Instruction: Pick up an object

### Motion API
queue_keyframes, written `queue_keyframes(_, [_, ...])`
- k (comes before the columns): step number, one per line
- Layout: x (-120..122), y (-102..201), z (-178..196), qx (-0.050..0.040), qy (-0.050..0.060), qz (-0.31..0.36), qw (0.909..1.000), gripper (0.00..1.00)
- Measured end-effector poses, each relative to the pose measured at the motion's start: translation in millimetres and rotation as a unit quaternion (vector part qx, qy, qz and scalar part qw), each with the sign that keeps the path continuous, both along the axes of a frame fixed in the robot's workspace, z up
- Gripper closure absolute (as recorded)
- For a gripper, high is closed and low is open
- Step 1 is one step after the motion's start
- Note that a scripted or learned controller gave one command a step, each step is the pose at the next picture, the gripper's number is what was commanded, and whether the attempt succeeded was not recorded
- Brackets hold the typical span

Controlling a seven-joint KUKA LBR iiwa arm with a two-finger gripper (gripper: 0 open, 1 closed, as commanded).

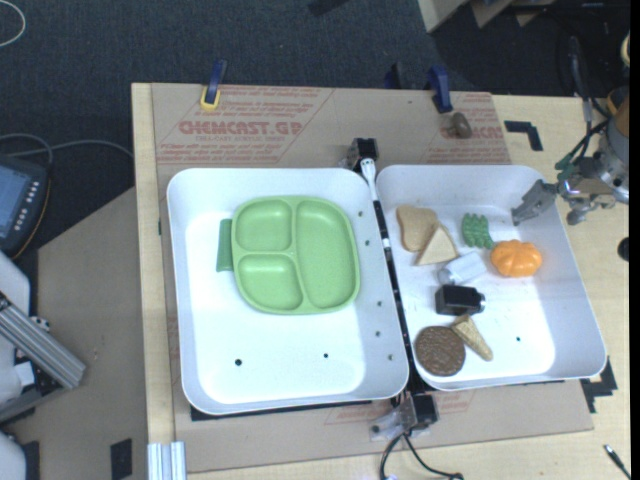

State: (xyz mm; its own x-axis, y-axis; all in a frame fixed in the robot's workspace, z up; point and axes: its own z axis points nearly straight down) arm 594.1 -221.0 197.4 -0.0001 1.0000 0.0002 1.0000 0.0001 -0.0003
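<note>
Nearest me in the right bin [585,353] lies a brown disc [440,351], touching a tan wedge [473,337] at its right. Just beyond them sits a small black block [459,299], with a white scrap [463,267] touching its far side. Farther still come two pale bread-like pieces [425,234], a green ridged piece [477,231] and an orange pumpkin-shaped toy [516,258]. I judge this clutter is the stock to pick from, loosely scattered so single items can be reached from above.

The left bin [195,298] holds a green divided tray [297,253] lying flat, with a darker green strip [224,244] showing at its left edge. It looks to me like a drop-off target, though the task only asks for a pick. Both bins rest on a brown board [300,123] clamped at the far edge of the surface, presumably to keep them from sliding.

The gripper [560,196] hangs over the far right corner of the right bin, entering from the right. One grey finger [533,201] points down and left toward the toys; I cannot tell how far apart the fingers stand. Nothing shows between them. The pumpkin is the closest item, just near and left of the tip, not touching, so I would take it as the likely target.
</note>
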Motion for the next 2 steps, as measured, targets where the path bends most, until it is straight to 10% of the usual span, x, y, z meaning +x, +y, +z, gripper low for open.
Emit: queue_keyframes(2, [-2.4, 16.1, -104.0, -0.0006, -0.003, -0.001, 1.0000, 0.00])
